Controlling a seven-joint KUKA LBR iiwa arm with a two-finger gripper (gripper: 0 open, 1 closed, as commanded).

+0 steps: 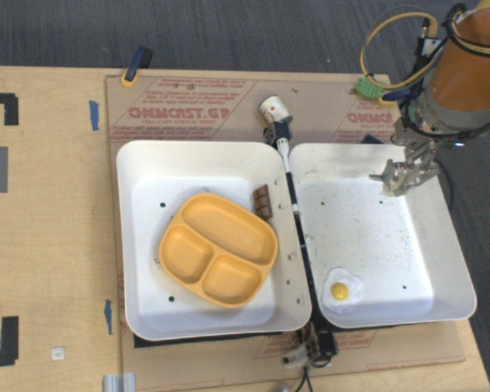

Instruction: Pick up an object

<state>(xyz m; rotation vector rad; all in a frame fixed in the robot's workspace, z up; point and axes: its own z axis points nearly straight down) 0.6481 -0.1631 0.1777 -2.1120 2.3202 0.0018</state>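
Over the right bin (pixel 441 243) our gripper (pixel 402 178) hovers; can't tell its state. We'd pinch the fried egg toy (pixel 340 290) by its thin, floppy-looking edge.

Two bins side by side on cardboard sheet (pixel 188 104) atop bench (pixel 41 243). Left bin (pixel 139 219): divided tray (pixel 219 249) at centre, tilted; small block (pixel 263 202) just beyond tray's far right corner, near bin's right wall. Right bin (pixel 425 243): toy fried egg (pixel 340 290) in near left corner. Gripper (pixel 402 178) over right bin's far right part, well apart from egg. Clamp (pixel 136 64) at sheet's far left corner.
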